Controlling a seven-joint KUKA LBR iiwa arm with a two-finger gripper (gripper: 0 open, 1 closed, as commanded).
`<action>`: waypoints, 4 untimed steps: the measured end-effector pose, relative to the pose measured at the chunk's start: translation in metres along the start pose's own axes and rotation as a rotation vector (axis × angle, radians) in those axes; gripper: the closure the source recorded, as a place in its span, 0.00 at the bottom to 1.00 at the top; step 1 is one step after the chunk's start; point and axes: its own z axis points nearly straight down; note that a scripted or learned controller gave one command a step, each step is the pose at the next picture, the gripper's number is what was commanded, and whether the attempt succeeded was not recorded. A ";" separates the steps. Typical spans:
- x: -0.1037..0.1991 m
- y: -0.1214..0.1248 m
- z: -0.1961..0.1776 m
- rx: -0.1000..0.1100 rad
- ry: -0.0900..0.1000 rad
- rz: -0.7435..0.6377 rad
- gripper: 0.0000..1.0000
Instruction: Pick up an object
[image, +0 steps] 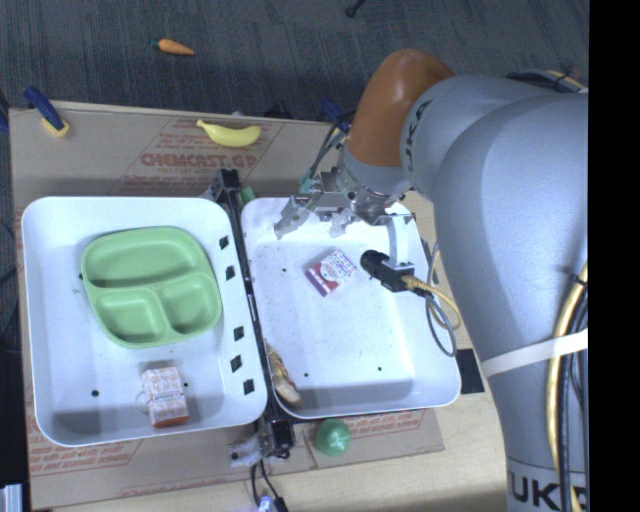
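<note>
A small pink and white packet (332, 271) lies in the upper middle of the right bin (400, 385). My gripper (313, 222) hangs over the far edge of that bin, just above and slightly left of the packet. It is open, its two fingers spread apart with nothing between them. In the left bin (40, 300) a green divided tray (150, 285) rests, with a small red and white carton (163, 394) lying near the front wall.
The big grey arm covers the bench's right side. A yellow banana (230, 131) lies on the cardboard behind the bins and a green ball (332, 436) in front. A tan object (281, 380) rests at the divider between the bins.
</note>
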 end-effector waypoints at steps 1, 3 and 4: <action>-0.003 0.000 0.011 0.000 0.000 0.003 0.00; -0.049 -0.002 0.064 0.002 0.000 0.003 0.00; -0.048 0.000 0.051 -0.001 0.000 0.001 1.00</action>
